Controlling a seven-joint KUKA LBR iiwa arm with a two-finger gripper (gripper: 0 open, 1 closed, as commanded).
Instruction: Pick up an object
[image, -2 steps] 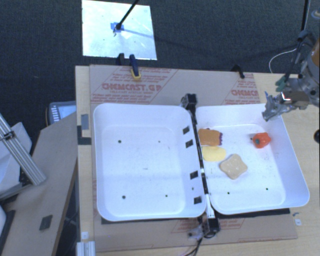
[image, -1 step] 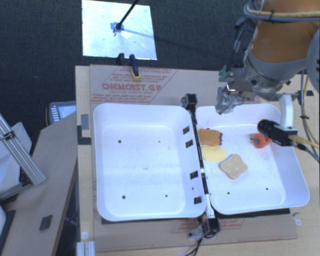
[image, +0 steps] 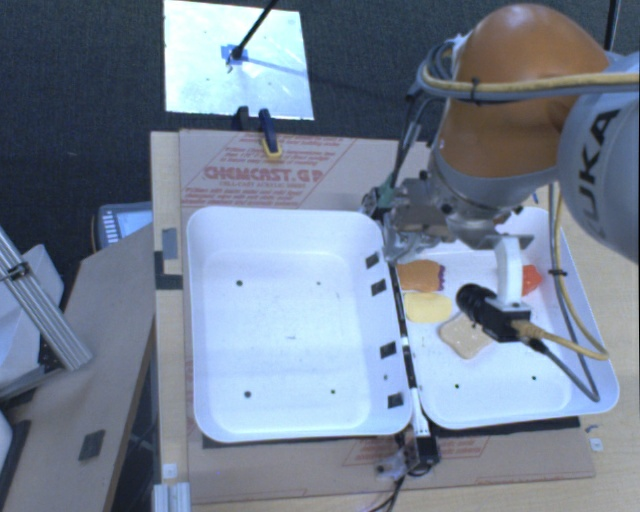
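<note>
Gripper state: can't tell, masked by the wrist; parked just behind the orange food piece, the likeliest target, in the right bin. Risk: clipping the bin wall just left of that piece, or dragging the yellow slice butted against its front edge and coming up with nothing. Also around: tan toast-like slice front-right of the orange piece, red piece to its right, left bin beyond the wall to its left.

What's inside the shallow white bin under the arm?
An orange-brown lump, a flat yellow piece, a tan toast-like slab and a red piece lie in the shallow white bin. The grey and orange arm covers its far end, so anything there is hidden.
</note>
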